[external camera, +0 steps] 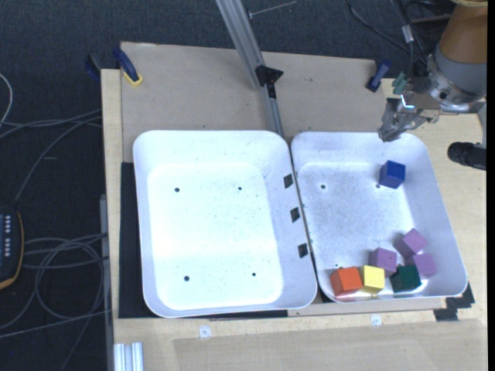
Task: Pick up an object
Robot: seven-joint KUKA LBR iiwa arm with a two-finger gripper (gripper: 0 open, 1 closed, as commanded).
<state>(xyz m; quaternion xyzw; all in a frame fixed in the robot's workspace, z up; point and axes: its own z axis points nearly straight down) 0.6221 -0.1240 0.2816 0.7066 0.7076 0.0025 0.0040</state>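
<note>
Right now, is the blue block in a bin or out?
In. The blue block lies on the right bin's floor, apart from the other blocks.

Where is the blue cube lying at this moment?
The blue cube lies alone in the upper part of the right bin, just below the gripper and well apart from the cluster of blocks in the bin's lower right corner.

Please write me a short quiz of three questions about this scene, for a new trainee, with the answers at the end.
1. True or false: the blue cube lies apart from the other blocks.
2. Which bin holds all the blocks? A) left bin B) right bin
3. Fill in: the orange block touches the ____ block beside it.

Key: 1 true. 2 B. 3 yellow.

Hint for trainees: the gripper hovers near the far rim of the right bin, holding nothing visible.
</note>
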